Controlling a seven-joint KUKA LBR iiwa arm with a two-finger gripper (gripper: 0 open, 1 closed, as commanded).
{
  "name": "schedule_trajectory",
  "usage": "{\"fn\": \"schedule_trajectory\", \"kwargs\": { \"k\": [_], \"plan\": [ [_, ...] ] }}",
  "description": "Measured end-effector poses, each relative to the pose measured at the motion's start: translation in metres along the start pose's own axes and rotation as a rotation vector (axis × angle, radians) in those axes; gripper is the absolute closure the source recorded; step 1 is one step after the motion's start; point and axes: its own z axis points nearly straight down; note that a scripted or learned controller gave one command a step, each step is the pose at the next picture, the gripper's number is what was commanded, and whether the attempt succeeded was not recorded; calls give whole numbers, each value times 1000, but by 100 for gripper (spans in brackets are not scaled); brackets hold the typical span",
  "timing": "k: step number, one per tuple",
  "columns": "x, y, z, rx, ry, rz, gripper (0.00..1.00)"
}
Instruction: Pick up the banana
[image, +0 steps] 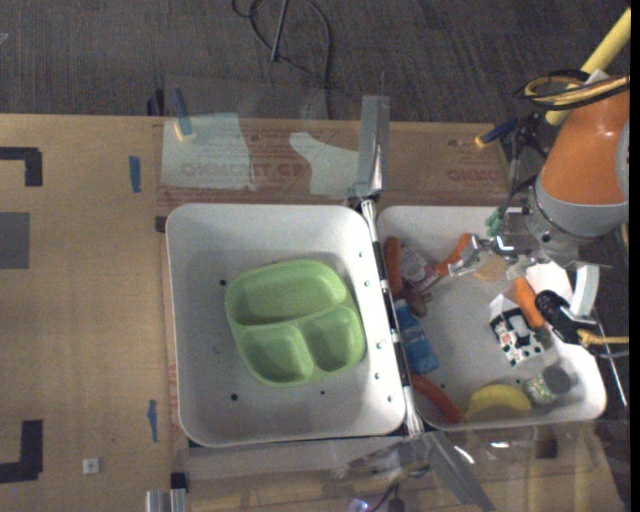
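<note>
The yellow banana (498, 400) lies at the near edge of the right bin (470, 330), its curve facing up. My gripper (507, 242) hangs over the far right part of that bin, well behind the banana and apart from it. The arm's orange band (592, 150) and grey wrist rise above it at the right edge of the view. Nothing can be seen held by the gripper.
The right bin also holds a sausage (393, 262), a blue packet (415, 345), a red pepper (438, 396), a carrot (528, 300), a black-and-white object (518, 333) and a small grey cup (556, 380) beside the banana. A green divided plate (295, 322) lies in the left bin (200, 250).
</note>
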Motion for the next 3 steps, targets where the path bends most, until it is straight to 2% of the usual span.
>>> {"fn": "schedule_trajectory", "kwargs": {
  "k": [1, 2, 3],
  "plan": [
    [47, -55, 7, 4, 1, 404, 0],
    [-7, -102, 10, 3, 0, 462, 0],
    [-39, -95, 73, -24, -6, 225, 0]
  ]
}}
